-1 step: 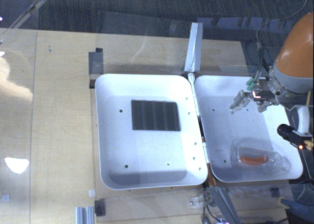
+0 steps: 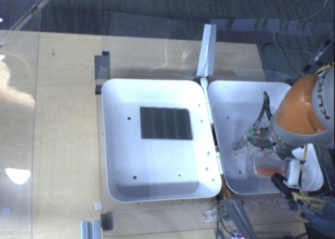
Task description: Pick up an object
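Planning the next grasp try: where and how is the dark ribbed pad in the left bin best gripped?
The dark ribbed pad lies flat mid-floor in the left bin, clear of the walls. Likely best from straight above, fingers closing across its shorter side, near the middle; lying so flat, it may give the fingers little to catch.

Left bin [image 2: 112, 144] holds dark pad [image 2: 165, 123] — arm [image 2: 301, 110] over right bin [image 2: 230, 128].

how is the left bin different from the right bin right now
The left bin holds a dark ribbed rectangular pad; the right bin holds a clear item with an orange-red part. The arm hangs over the right bin, not the left bin. Both are shallow, white, with rounded corners.
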